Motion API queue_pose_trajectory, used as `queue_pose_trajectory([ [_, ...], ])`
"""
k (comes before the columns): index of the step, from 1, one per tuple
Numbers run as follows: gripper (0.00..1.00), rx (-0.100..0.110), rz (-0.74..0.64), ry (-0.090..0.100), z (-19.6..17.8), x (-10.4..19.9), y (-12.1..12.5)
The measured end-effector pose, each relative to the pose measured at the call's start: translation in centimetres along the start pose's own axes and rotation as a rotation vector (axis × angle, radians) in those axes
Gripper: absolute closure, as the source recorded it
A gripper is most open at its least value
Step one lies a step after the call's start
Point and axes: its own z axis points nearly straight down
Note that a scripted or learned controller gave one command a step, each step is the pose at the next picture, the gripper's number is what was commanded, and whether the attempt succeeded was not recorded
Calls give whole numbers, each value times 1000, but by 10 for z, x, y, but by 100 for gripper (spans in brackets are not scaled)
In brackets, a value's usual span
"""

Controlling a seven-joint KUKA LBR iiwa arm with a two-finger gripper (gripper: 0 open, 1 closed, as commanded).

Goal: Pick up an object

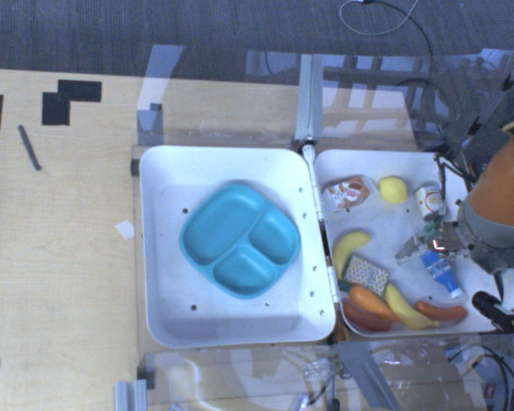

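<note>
Fingers [409, 249] of the gripper [421, 238] appear spread apart, one grey prong angled to the view's left and one toward the top. Nothing shows between them, so no grasp is made.

The likeliest target, judged by nearness, is the blue packet [440, 273] in the right bin [385, 163]. It lies just beside the gripper, on the side toward the view's lower edge and slightly right. Its long axis runs from upper left to lower right. The coming move therefore probably calls for a short shift toward the view's bottom and a closing line set across that axis.

Outward from the blue packet:
- Sausage [442, 312] and banana [409, 307]: just below it, near the bin's lower wall.
- Checkered pad [366, 273], second banana [349, 248] and carrot [370, 303]: to its left.
- Small cup [428, 200], lemon [393, 190] and wrapped snack [347, 193]: above it and up-left.
- Left bin [158, 255], holding a blue divided tray [240, 240]: well apart to its left.

The snack's wrapper bears red and white print, and the cup also carries a label. Both are too small to read, and no brand can be made out.
</note>
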Motion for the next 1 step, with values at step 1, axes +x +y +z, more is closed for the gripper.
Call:
queue_pose_trajectory([
  [1, 100, -5, -4, 0, -11, 1, 3],
])
